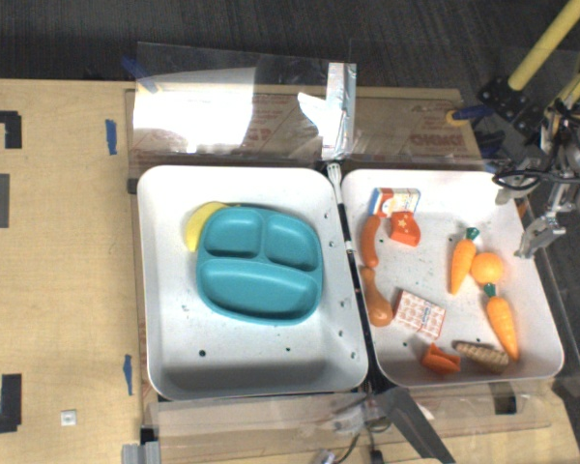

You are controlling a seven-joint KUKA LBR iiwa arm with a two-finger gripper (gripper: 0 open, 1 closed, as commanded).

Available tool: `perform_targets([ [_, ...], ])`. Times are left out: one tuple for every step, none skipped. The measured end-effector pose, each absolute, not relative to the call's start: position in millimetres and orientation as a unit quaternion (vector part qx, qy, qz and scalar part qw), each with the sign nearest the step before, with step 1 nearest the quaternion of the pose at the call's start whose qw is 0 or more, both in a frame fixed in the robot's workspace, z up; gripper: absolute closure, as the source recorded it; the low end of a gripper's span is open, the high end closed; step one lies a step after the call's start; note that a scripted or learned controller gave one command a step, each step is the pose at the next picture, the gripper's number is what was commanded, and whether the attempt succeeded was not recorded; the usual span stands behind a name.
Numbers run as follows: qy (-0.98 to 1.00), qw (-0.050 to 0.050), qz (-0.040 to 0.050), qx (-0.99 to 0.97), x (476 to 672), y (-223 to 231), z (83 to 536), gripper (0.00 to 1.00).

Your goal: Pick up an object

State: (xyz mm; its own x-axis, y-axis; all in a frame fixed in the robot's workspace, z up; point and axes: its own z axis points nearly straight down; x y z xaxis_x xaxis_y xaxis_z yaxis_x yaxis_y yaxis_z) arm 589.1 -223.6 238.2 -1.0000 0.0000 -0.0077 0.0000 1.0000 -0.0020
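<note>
The right white bin (546,356) holds several toy foods. An upright carrot (461,261) stands next to an orange ball (486,269), with a second carrot (503,325) below them. By the left wall lie two orange sausages (370,242) (378,300). A red-and-white carton (394,201) and a small red piece (404,228) sit at the back. A pink patterned packet (419,314), an orange wedge (440,359) and a brown stick (481,356) lie near the front. My gripper (539,232) hangs over the bin's right rim, apart from all of them.
The left bin (164,336) holds a teal divided plate (259,264) lying over a yellow item (203,220). Clear plastic sheeting (242,114) stands behind the bins. A yellow pole (558,27) and cables (522,162) crowd the upper right. Wooden bench (48,288) stretches left.
</note>
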Motion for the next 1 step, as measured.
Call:
perform_targets([
  [0.996,0.0,0.0003,0.09,532.4,-222.4,153.0,0.0],
])
